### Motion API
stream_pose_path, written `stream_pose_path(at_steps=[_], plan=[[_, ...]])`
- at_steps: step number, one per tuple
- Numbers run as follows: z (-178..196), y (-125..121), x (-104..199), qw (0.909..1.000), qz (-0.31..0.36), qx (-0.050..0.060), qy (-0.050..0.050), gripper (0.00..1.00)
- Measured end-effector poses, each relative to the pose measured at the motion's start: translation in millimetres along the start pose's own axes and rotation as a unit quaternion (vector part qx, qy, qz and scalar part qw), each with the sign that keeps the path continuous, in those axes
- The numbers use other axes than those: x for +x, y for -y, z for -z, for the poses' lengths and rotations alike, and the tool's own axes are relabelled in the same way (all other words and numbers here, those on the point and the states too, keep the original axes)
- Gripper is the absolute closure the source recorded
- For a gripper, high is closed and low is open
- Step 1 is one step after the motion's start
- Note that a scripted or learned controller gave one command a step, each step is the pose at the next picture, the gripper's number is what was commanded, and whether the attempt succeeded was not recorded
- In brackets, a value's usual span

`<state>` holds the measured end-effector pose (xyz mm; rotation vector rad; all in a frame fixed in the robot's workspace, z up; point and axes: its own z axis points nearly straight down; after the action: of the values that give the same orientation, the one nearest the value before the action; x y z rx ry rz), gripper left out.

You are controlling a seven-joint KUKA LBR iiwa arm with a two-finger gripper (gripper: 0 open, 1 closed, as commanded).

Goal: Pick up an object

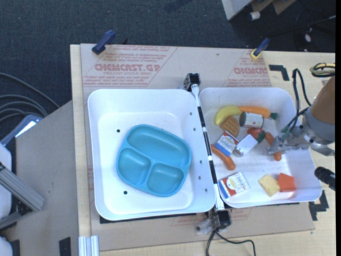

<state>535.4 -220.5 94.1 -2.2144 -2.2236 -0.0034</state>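
The gripper (281, 144) is hovering low over the right bin (250, 197) beside a small orange-red piece (277, 154) — whether it is gripping anything cannot be told — so, in my judgement, the pick is remaining unconfirmed and the lift is outstanding.

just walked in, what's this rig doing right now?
The arm reaches in from the right over the right bin, which holds toy food: a banana, a carrot, a cheese wedge, an orange block and small cartons. Its gripper sits low at that bin's right side, among the items. No item is visibly held. The left bin holds a blue divided plate.
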Motion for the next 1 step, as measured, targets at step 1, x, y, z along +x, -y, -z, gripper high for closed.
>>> stream_pose_path(at_steps=[1], plan=[[-0.3, -0.3, 2.3, 1.0000, 0.001, 0.001, -0.003, 0.00]])
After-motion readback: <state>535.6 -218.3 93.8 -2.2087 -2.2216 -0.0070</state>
